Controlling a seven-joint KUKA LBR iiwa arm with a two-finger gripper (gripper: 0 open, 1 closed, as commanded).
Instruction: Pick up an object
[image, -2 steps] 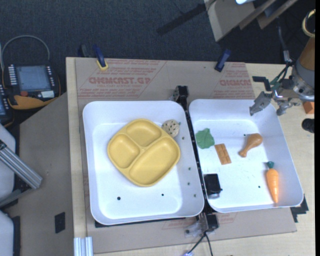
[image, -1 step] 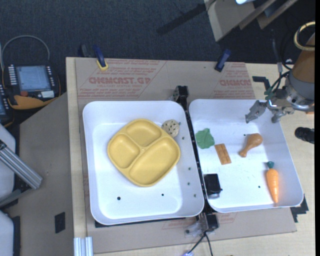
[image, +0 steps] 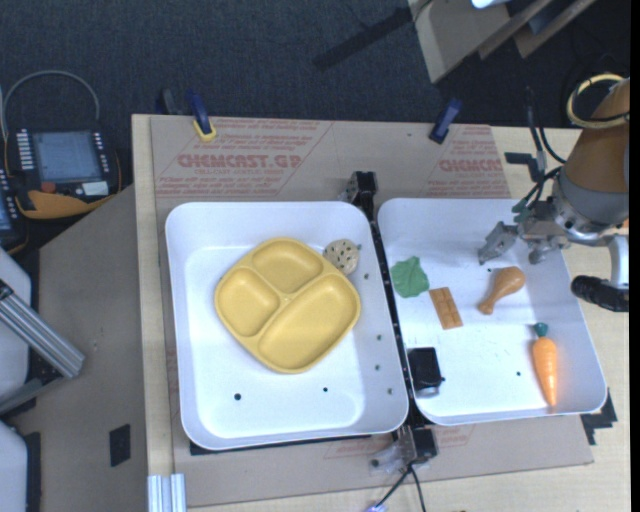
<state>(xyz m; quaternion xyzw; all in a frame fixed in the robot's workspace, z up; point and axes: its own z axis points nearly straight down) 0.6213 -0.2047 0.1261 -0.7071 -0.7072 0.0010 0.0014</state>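
The pincer (image: 520, 243), spread open and holding nothing, hangs just above the drumstick (image: 501, 288); judged best: descend straight, straddle its thick end, then close.

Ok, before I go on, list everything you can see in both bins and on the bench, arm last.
Divided plate: 1, yellow, left bin.
Cookie: 1, tan speckled, left bin, at plate's upper right edge.
Leaf: 1, green, right bin.
Cracker: 1, brown, right bin.
Drumstick: 1, tan, right bin.
Carrot: 1, orange, right bin.
Block: 1, black, right bin.
Clamps: 2, blue, bench's far edge.
Gripper: 1, grey, above the drumstick, fingers spread.
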